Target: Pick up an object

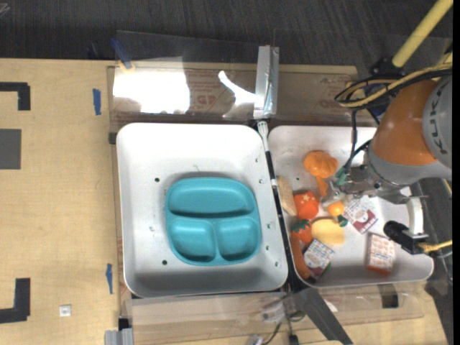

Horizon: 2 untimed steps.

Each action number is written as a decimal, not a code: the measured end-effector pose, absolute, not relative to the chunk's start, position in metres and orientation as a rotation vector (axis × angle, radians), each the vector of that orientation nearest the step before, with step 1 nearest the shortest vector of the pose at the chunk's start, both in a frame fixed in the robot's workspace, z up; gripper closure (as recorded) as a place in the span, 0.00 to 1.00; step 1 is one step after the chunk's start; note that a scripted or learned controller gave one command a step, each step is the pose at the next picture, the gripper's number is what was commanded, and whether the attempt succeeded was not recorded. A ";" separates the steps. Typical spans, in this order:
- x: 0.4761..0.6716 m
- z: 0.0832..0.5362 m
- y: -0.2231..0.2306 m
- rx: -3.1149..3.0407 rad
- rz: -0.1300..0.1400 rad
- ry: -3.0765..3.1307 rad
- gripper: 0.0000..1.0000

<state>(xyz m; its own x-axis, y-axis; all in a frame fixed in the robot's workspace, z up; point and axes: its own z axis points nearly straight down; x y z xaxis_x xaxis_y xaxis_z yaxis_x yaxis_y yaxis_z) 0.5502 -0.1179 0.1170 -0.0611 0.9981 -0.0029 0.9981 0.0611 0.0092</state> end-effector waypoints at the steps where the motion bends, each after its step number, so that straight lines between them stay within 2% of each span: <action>1: 0.562 0.222 -0.064 2.268 0.009 2.168 1.00; 2: 0.560 0.219 -0.065 2.273 0.000 2.169 0.00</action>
